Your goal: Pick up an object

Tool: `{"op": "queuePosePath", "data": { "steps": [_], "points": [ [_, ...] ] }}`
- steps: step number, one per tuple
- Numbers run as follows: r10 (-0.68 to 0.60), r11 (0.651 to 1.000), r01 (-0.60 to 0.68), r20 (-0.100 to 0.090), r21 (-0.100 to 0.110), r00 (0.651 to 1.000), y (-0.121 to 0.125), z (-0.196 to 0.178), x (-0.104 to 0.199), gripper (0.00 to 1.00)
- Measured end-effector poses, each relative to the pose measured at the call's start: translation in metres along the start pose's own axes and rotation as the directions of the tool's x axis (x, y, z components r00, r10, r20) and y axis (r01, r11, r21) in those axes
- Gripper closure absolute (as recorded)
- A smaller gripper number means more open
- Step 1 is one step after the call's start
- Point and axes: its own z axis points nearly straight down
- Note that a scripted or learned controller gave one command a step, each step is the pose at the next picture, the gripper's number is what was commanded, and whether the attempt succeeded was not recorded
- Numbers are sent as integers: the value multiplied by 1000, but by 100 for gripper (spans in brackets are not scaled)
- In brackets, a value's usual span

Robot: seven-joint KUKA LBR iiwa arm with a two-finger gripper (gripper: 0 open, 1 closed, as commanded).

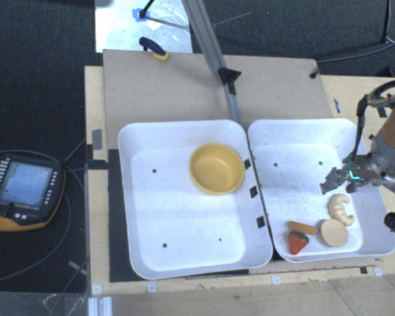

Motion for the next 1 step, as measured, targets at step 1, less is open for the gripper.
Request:
{"op": "queuePosePath", "data": {
  "steps": [1],
  "points": [
    [0, 1000, 0, 0, 0, 1000, 0, 0, 0, 0]
  ]
}}
